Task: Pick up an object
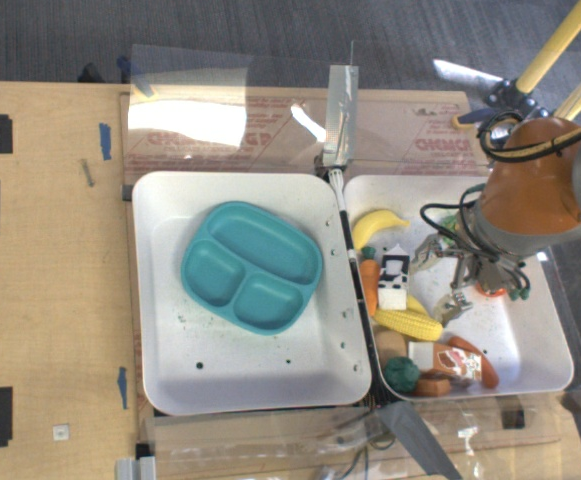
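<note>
My gripper [446, 280] hangs low over the middle of the right bin [540, 353], below the orange wrist band. Its fingers stand apart with nothing between them, so it is open. Toy food lies along the bin's left side: a yellow banana [375, 225], an orange carrot [370, 280], a black-and-white block [394, 278], a yellow corn cob [408, 321], a green piece [402, 371] and a red sausage-like item [462, 360]. The corn cob's right end lies just left of the lower fingertip. A small red object [490, 289] peeks out from behind the gripper.
The left bin [160, 368] holds a teal divided plate [252, 266]. A raised rim [348, 268] separates the two bins. Clear plastic sheeting lines the back of the bench. Bare white floor shows in the right bin's right half.
</note>
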